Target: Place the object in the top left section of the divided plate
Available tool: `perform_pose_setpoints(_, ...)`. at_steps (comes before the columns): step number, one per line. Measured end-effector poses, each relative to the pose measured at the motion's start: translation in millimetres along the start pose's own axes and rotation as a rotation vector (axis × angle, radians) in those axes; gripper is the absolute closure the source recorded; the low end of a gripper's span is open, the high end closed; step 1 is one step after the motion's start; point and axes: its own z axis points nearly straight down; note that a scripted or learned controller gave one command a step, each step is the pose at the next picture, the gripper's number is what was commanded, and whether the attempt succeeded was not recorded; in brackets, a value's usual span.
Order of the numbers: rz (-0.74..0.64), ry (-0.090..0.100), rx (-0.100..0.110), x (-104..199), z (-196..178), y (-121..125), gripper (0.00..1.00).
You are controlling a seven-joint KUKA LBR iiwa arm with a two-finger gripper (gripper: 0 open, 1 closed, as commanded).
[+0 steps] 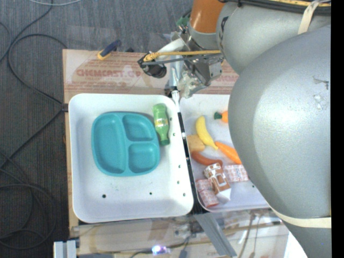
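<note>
Hovering near the top centre of the frame, the end effector [180, 87] sits just above the seam where the two white bins meet, and I cannot tell from this slant whether it is released or clenched — nothing shows between its tips. The likely task object, a green bottle [161, 123], lies in the left bin [86, 198], below and slightly left of the end effector, close by. Its long axis runs nearly top to bottom in the frame, and it rests against the right rim of the teal divided plate [110, 144] rather than inside any section. The plate's top left section lies further left of the bottle, so my judgement is that the coming move is a short drop down-frame onto the bottle, then a carry leftward. The right bin [252, 200] holds a banana [203, 132], a carrot [229, 152], a sausage [204, 158] and some wrapped packets [217, 183] — well clear of that path.
</note>
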Motion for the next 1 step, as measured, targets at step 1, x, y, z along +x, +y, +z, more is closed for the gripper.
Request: perform_pose_setpoints(1,-0.005,-0.008,0.000,0.7,-4.5,0.4,1.00)
